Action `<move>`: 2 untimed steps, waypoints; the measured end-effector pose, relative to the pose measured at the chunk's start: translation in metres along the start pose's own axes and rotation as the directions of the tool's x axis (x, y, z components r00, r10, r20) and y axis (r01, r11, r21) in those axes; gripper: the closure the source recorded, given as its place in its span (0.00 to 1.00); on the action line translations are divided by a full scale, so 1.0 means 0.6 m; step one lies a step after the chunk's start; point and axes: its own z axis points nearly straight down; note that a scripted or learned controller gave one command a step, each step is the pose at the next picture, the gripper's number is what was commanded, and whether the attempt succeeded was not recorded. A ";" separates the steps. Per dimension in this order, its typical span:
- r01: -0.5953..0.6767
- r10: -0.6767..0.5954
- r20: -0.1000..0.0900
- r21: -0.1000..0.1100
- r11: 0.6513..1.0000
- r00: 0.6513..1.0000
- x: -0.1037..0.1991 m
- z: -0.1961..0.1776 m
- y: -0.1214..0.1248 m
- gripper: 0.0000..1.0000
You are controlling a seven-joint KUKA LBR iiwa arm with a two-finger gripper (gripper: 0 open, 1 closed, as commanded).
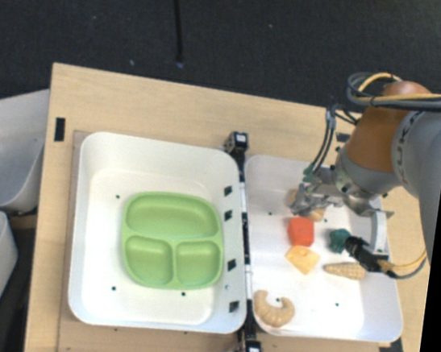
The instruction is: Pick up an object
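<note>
Overhead, the pale wooden worktop (68, 101) carries two shallow white plastic bins side by side. Left bin (84, 274): one smooth, light green divided plate (172, 239), rounded corners, three compartments, lying flat near the bin's centre.

Right bin (380, 315), in the right half of the frame, holds small objects. An orange-red block (301, 230), boxy with soft edges, sits just above a pale yellow wedge (303, 260). To their right, a dark green lumpy piece (338, 239), and below it a tan ridged cone (344, 270) lying on its side. A beige curled crescent (273, 310) rests against the bin's lower left rim.

The gripper (308, 201), grey metal, hangs low over the right bin's upper part, just above the orange-red block; whether it touches the block, and how its jaws stand, I cannot tell. Grey arm (419, 150) with orange band (372, 140) enters from the upper right.
</note>
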 end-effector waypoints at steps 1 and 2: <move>0.000 0.000 0.000 -0.003 1.000 1.000 -0.018 -0.097 0.001 1.00; 0.004 -0.004 0.000 -0.001 1.000 1.000 -0.020 -0.160 0.003 1.00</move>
